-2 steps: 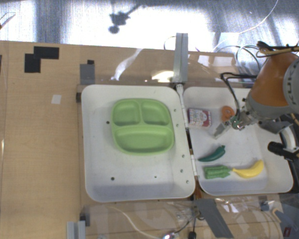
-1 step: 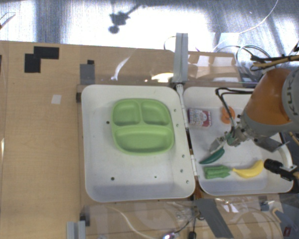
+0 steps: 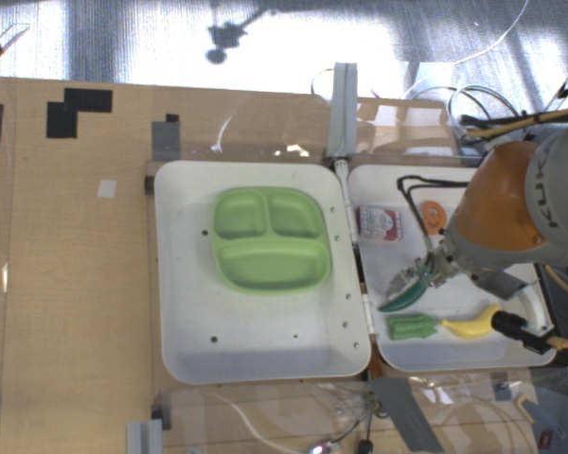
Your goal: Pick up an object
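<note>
Pale wood counter point(image 3: 66, 282) carries two white bins side by side, with grey floor beyond its far edge. In the right bin point(image 3: 390, 350) my arm point(image 3: 511, 201) comes in from the right, its grey body and orange band covering much of the bin's far right part. My tool point(image 3: 424, 274) sits low over the bin's middle, right at a dark teal curved thing point(image 3: 404, 294) whose near end points toward the divider. I cannot tell how far the tool is parted, nor whether it grips that teal piece or only touches it; the wrist hides the contact.

Just nearer the front wall lie a green brush-like block point(image 3: 416, 326) and, touching its right end, a yellow banana-shaped piece point(image 3: 471, 326) with a black end. Toward the back I see a small red and white packet point(image 3: 379, 222), an orange round thing point(image 3: 434, 216) partly hidden by the arm, and a thin black loop point(image 3: 418, 182) cut off by it.

A green divided plate point(image 3: 270, 239) lies in the left bin point(image 3: 185, 339).

Cables point(image 3: 473, 102) trail behind the right bin.
</note>
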{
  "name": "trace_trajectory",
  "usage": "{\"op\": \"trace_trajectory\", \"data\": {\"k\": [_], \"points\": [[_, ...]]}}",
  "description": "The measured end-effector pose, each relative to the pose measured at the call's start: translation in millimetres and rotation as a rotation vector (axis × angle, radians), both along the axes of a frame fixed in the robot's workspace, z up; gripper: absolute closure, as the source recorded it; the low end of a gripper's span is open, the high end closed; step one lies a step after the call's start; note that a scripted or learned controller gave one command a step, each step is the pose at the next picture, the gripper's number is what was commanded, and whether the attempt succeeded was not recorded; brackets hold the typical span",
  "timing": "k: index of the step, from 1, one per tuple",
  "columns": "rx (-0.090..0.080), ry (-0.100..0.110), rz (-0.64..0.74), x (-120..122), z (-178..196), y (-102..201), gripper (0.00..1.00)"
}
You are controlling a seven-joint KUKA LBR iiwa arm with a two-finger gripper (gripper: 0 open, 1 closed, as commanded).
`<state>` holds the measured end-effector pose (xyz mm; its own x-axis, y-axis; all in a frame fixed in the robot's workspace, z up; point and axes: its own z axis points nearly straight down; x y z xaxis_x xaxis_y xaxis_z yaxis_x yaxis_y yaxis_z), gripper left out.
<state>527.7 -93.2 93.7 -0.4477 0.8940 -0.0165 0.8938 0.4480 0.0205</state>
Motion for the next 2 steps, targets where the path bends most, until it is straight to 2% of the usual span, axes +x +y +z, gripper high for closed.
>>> {"op": "trace_trajectory", "data": {"k": [1,2], "points": [[0.007,0.0,0.002,2,11,3,1.0],[0.001,0.02,0.245,44,46,1,1.0]]}}
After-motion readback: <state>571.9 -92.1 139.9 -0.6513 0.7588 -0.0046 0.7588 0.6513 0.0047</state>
